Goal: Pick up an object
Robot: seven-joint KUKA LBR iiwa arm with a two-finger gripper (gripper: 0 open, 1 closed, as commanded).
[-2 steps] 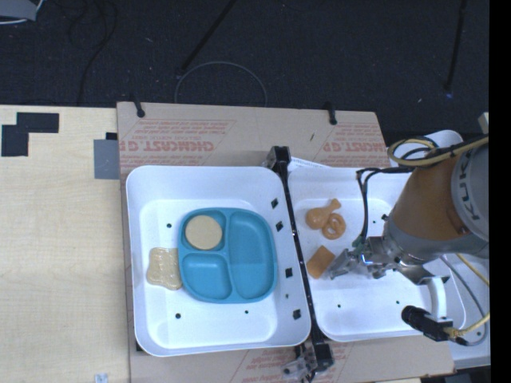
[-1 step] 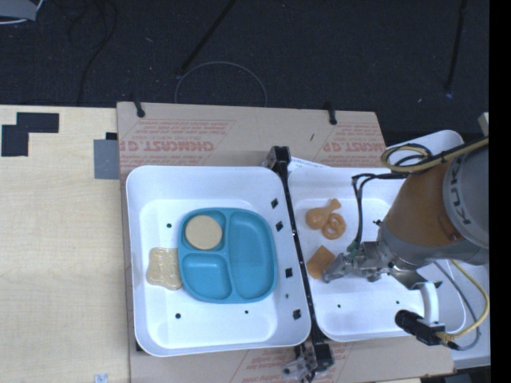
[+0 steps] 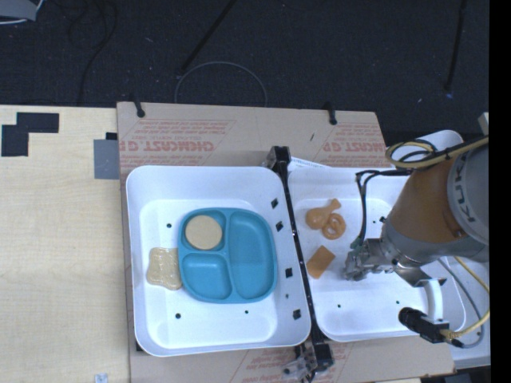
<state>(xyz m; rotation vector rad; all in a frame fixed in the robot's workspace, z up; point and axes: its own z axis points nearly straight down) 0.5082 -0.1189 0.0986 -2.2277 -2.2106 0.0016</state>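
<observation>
**Claw low in the right bin, beside the food pieces**

The claw (image 3: 357, 263) sits low over the floor of the right bin (image 3: 375, 325), a smooth shallow white plastic tub; whether it is spread or closed cannot be told, and nothing shows in its grip. Just to its left lies a tan wedge-shaped block (image 3: 320, 261). Above that rests a knotted orange pretzel shape (image 3: 327, 219). The grey arm (image 3: 435, 210) enters from the right. In the left bin (image 3: 152, 190) a glossy blue divided tray (image 3: 239, 258) carries a round beige disc (image 3: 203, 231); a pale, bumpy slab (image 3: 164, 268) touches the tray's left edge.
</observation>
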